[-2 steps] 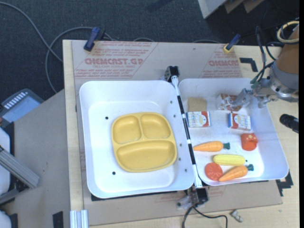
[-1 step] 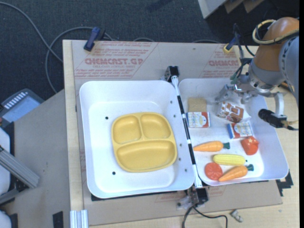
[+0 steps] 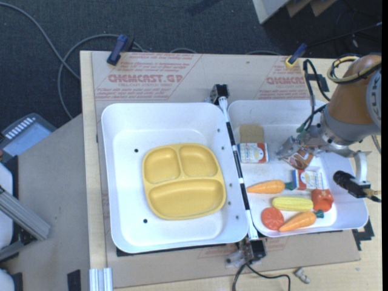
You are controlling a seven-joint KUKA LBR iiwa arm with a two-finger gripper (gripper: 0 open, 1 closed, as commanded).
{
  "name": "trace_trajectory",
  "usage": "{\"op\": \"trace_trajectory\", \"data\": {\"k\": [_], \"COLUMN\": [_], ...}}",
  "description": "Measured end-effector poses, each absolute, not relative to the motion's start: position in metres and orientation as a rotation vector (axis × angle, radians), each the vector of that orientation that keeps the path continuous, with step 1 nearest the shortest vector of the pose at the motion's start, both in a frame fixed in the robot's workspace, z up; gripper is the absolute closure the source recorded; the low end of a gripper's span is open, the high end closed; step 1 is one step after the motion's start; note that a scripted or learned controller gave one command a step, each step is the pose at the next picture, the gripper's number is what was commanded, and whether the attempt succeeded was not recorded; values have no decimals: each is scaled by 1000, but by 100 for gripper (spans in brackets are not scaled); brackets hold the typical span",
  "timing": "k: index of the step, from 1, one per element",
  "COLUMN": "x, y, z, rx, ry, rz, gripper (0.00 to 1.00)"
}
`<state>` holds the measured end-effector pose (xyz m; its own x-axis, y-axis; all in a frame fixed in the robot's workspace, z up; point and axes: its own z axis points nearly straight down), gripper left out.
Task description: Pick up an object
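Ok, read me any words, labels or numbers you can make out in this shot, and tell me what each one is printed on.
"CHEMCAST GP": red print on the brown protective sheet behind the left bin.
The same red print repeats on the sheet behind the right bin, partly cut off by the arm.
Small white-and-red packet: print too small to read.
Second packet: also unreadable.
Yellow divided tray: no text.
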<state>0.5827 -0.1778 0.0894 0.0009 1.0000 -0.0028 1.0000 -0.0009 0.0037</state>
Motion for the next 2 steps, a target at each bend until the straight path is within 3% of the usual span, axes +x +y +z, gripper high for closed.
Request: {"op": "trace_trajectory", "data": {"k": [1,2], "x": [584,620], "y": [-178,-128], "z": [100,89], "rx": [2217,2219], "ry": [2214,2216], "rz": [3,-4], "gripper": [100,100]}}
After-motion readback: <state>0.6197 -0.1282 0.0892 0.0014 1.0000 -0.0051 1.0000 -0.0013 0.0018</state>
